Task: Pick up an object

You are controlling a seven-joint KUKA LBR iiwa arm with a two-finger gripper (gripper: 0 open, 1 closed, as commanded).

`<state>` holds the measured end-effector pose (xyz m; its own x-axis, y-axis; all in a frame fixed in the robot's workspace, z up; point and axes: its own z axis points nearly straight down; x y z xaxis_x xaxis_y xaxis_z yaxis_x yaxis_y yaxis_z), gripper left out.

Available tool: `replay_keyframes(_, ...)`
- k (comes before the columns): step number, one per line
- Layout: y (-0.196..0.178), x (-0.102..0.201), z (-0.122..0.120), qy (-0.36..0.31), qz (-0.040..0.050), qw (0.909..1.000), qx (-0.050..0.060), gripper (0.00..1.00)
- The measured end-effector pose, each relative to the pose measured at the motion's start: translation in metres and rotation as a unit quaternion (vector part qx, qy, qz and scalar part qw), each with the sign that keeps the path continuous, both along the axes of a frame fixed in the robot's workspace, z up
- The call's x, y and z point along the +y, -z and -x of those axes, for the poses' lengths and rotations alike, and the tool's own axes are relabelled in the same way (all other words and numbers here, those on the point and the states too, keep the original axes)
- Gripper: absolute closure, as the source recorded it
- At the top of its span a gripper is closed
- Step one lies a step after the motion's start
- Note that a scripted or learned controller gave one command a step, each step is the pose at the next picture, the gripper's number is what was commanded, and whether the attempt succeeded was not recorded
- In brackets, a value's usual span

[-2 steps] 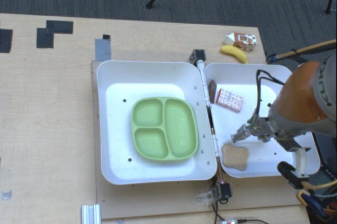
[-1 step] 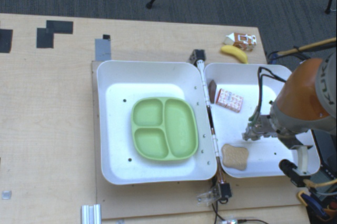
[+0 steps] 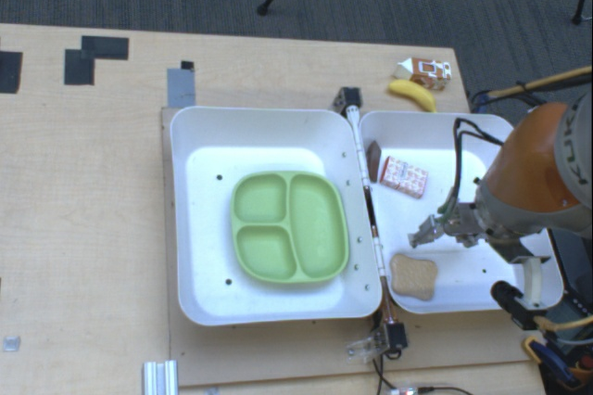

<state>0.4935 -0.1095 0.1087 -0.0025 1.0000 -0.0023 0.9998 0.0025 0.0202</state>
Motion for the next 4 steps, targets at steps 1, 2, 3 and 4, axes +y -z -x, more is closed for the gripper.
replay_keyframes(1,-0.011,0.001,-0.002,-0.001,-0.0002,1.0000,-0.002,1.00)
replay_keyframes(2,-0.010,0.001,-0.002,-0.001,-0.0002,1.0000,-0.002,0.00)
replay_keyframes(3,0.022,0.022,0.005,0.000,-0.0001,1.0000,0.007,0.00)
replay_keyframes(4,0.011,0.023,0.002,-0.001,-0.0002,1.0000,0.004,1.00)
